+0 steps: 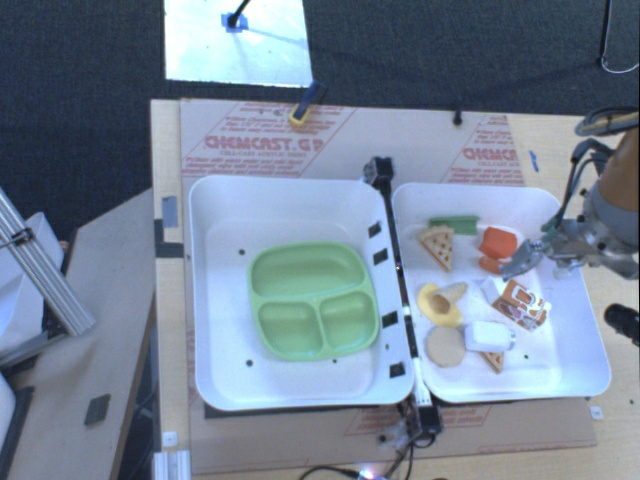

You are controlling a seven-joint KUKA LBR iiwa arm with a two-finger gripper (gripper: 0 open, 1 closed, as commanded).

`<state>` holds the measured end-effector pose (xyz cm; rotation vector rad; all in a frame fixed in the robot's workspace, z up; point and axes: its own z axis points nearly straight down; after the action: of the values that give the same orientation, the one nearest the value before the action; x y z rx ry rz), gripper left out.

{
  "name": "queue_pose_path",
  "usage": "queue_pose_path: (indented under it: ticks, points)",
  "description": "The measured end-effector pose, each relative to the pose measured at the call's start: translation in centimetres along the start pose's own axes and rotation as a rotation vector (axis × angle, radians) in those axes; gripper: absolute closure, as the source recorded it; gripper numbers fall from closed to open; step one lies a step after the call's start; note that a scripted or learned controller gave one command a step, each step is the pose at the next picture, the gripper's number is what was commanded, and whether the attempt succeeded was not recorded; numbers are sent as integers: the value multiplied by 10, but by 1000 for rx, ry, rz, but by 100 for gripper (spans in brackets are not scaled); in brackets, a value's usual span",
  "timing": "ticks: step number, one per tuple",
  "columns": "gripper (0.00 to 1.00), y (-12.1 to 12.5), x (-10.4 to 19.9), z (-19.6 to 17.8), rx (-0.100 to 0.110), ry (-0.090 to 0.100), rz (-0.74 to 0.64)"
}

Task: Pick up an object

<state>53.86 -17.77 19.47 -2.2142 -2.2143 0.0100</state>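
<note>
Bench front edge (pixel 300 448): we note cables and a clip at the seam between the two bins, which appear to fasten them together.

Left bin (pixel 215 368): it carries one green divided tray (pixel 312 298) lying flat near its centre, with three compartments. We judge it a drop-off spot, not the pick target.

Right bin (pixel 580 368): the candidate objects all lie here, loosely scattered. Nearest us sit a tan round disc (pixel 445 347) and a white block (pixel 488 335), touching or nearly so. Just beyond lie a yellow piece (pixel 438 303) and an orange-and-white carton (pixel 523 305).

Right bin, far half: an orange-red item (pixel 497 243), a wedge like a pizza slice (pixel 437 246) and a green stick (pixel 453 224) lie near the far wall.

Gripper (pixel 535 255): it hangs over the right side of the right bin, just beside the orange-red item and above the carton. We cannot tell whether its pincer is apart or together; nothing is seen gripped.

Task status: we judge the pick not yet made; every object rests on the bin floor.

Risk: the items crowd one another, so a descent may nudge a neighbour.

Far bench: printed board (pixel 265 143) under the bins, a yellow-and-blue tool (pixel 304 106) on it.
</note>
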Motion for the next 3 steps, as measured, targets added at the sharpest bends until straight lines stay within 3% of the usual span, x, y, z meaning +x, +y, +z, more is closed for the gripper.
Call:
queue_pose_path:
  ticks: [1, 3]
  points:
    - [0, 3, 0, -7, -13, -3, -4]
    - [0, 11, 0, 104, -12, -2, -1]
